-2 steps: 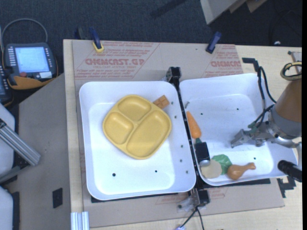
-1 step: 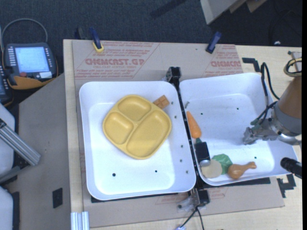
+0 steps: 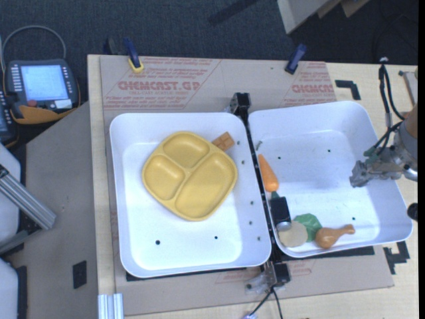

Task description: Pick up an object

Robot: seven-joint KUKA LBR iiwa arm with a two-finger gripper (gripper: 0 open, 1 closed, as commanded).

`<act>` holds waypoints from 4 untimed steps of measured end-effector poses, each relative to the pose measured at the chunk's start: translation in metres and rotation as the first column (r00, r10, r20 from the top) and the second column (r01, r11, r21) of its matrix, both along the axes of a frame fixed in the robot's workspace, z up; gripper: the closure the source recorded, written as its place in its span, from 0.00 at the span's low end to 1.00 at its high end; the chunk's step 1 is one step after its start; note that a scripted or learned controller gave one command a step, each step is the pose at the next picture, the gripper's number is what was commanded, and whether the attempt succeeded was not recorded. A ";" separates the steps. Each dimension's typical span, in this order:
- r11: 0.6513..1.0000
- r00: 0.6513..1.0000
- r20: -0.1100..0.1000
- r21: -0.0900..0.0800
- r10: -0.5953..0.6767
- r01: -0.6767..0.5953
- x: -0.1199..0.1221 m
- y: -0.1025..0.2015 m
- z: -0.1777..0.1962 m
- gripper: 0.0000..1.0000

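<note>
The end effector [image 3: 364, 171] sits over the right bin's [image 3: 332, 121] right side, its opening unclear and nothing visibly held, while the carrot [image 3: 267, 173] by the divider looks light, stiff, slightly slick, best gripped across its middle.

A pale wooden bench [image 3: 99, 178] stands on dark blue-grey carpet [image 3: 199, 18]. To the bench's left, a handheld control screen [image 3: 41, 85] glows, ringed by a looped black cable [image 3: 33, 35]. Two blue clamps [image 3: 135, 55] grip the bench's far edge. Beyond the bench's far right corner sits a beige box [image 3: 312, 2].
</note>
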State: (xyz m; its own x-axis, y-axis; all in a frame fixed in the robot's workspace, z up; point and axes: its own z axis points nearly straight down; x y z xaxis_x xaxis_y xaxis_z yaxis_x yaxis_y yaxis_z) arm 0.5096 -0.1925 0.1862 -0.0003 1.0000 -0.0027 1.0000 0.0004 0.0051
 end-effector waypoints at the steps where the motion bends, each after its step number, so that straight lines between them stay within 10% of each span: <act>1: 1.000 1.000 0.002 0.000 0.002 -0.002 0.000 0.010 0.055 1.00; 2: 1.000 1.000 0.001 0.000 0.001 -0.001 0.001 0.010 0.099 1.00; 4: 1.000 1.000 -0.008 0.005 0.006 -0.006 0.043 0.119 0.077 1.00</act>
